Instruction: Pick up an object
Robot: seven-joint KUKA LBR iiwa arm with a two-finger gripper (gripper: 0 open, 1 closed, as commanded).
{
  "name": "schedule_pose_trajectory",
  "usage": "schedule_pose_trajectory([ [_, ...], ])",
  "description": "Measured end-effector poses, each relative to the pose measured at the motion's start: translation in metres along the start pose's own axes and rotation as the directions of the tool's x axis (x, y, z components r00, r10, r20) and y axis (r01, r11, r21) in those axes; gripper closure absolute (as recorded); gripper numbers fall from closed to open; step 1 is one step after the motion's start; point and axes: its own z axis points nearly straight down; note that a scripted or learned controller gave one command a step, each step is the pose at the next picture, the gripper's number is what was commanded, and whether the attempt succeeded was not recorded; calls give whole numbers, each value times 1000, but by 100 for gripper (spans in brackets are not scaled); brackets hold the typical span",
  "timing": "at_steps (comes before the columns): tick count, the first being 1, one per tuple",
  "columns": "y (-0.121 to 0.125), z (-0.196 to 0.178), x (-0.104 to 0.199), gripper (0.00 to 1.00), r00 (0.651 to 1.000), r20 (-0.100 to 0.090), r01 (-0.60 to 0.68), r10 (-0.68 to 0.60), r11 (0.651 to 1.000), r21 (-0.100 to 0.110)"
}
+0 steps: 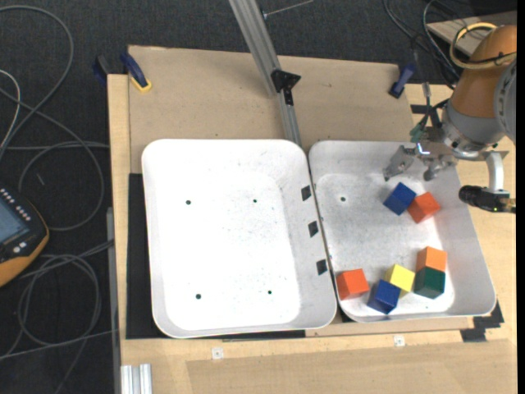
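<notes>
In the right bin (361,179) a blue cube (400,198) lies beside an orange-red cube (423,207), the two touching. Near the bin's front edge sit an orange cube (353,282), a second blue cube (383,295), a yellow cube (402,277), another orange cube (431,259) and a dark green cube (429,281). My gripper (414,164) hangs over the far right part of that bin, just behind the blue and orange-red pair. Its fingers are spread apart with nothing between them.
The left bin (164,245) lies beside the right one. A slanted metal pole (261,48) rises from behind the bins' shared edge. Blue clamps (136,72) hold the board's far corners. Cables lie on the floor at left.
</notes>
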Motion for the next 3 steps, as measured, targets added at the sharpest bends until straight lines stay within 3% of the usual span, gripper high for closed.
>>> schedule_pose_trajectory([
  [1,0,18,1,0,1000,1,1,-1,1000,-3],
  [2,2,4,1,100,1000,3,2,-2,1000,-8],
  [3,-2,-42,0,100,1000,3,-1,1,1000,-12],
])
